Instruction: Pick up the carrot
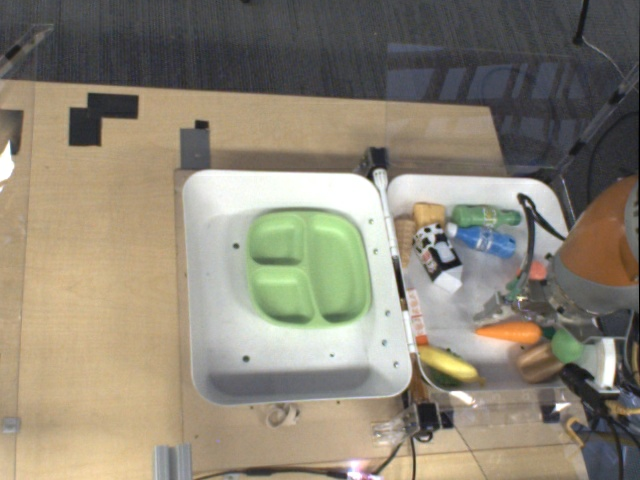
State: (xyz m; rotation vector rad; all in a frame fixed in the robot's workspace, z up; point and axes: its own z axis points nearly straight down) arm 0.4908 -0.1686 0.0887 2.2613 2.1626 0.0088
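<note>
Looking at where we are, we'd call this the closing-in step: the gripper (520, 308) sits low in the right bin (470, 183), right at the carrot (510, 334), which lies on the bin floor between the banana (447, 365) and a brown thing (538, 365). Honestly we can't tell how the jaws stand, the wrist and clutter hide them, so no claiming a hold. We'd guess the next move needs a clean pinch across the carrot's body, without nudging the green ball (566, 346) beside it, then a straight lift.
</note>
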